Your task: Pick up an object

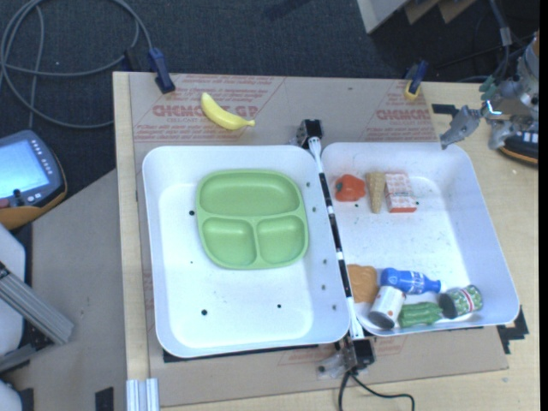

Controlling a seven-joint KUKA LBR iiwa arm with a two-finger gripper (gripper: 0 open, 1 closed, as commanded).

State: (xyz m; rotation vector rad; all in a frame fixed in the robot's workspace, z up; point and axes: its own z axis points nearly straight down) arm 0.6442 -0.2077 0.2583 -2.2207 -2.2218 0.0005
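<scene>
The right bin [479, 229] holds several small objects. Near its back wall lie a red vegetable [348, 187], a tan wedge [376, 192] and a red-and-white box [398, 193]. Crowded in its front corner are an orange piece [362, 282], a blue bottle [409, 280], a white cup [385, 307], a green pickle [419, 314] and a green-labelled can [462, 300]. My gripper [467, 123] hangs above the back right corner of this bin, apart from every object and partly cut off by the frame edge.
The left bin [171, 298] carries a green divided plate [253, 217]. A yellow banana [225, 113] lies on the cardboard behind it. Blue clamps [160, 68] [415, 79] grip the board's back edge. A black divider [330, 221] runs between the bins.
</scene>
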